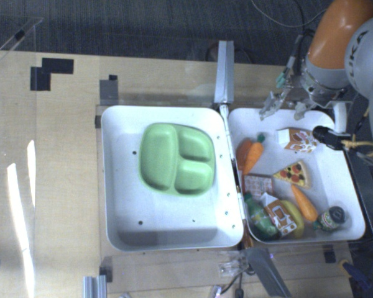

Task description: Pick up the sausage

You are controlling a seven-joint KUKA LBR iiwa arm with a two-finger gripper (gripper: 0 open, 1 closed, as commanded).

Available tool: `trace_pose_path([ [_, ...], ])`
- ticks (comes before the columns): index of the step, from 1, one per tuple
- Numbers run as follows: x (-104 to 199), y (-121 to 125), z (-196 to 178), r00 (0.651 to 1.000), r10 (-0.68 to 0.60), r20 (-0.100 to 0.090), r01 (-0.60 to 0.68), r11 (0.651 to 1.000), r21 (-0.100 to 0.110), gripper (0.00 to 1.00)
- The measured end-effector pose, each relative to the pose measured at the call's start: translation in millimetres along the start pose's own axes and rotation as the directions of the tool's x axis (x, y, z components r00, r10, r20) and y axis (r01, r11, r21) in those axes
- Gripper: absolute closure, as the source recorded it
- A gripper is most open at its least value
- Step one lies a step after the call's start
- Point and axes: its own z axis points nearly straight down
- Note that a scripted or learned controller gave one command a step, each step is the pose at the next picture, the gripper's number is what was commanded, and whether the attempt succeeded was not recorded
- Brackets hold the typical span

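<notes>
Here: two white bins, one green tray, one carrot.

Bright, even overhead light whitens the two shallow white plastic bins. Pale streaks of glare cross the tan wooden bench at left. Shadows are soft. The picture is slightly blurred overall.
</notes>
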Motion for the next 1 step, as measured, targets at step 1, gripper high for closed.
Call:
trace_pose_path([
  [1,-41.2,-43.0,65.3,0.999,-0.053,0.001,0.053,0.999,0.0,0.0],
])
